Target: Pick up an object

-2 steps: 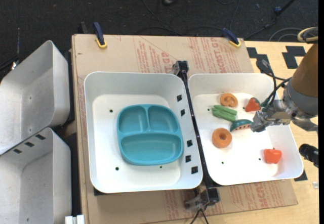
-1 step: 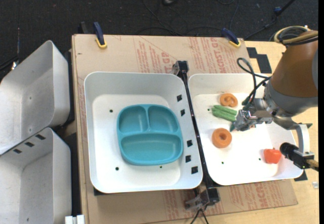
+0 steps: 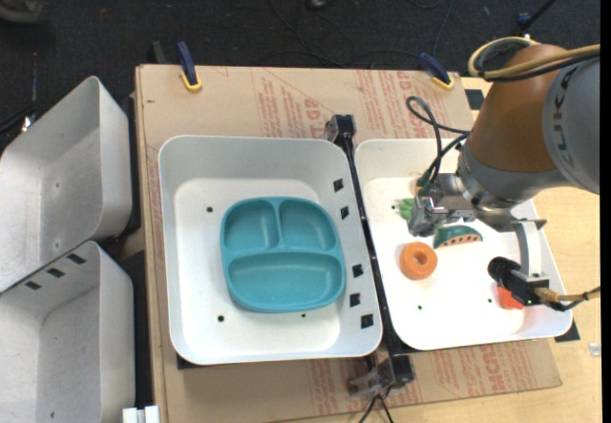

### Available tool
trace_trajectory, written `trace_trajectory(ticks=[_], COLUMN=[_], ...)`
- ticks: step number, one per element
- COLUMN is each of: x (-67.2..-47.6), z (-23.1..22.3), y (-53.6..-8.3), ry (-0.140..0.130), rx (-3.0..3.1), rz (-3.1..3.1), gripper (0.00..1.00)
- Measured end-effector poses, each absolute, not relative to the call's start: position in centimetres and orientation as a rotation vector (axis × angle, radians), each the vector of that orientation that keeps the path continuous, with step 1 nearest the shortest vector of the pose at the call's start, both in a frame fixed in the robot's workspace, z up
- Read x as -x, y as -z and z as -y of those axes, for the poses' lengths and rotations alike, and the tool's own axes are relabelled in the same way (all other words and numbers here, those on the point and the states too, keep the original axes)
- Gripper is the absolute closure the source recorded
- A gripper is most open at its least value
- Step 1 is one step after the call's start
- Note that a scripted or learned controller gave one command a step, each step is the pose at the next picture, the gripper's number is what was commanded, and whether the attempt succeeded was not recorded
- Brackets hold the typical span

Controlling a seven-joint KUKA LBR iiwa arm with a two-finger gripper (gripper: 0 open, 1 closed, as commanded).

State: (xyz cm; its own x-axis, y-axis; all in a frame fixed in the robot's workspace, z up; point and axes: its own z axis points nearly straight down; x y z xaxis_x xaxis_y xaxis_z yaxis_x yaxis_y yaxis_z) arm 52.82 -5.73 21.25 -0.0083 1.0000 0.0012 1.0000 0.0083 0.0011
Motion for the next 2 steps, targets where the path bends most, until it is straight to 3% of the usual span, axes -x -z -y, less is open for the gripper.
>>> trace_trajectory(ticks=[1,2], x=[-53.0,-55.2], z=[0.0,-5.7], y=[-21.1,-21.5], ry=[0.001,0.005], rx=[2.211,2.212], rz=[2.229,2.231], gripper=[1.00,1.00])
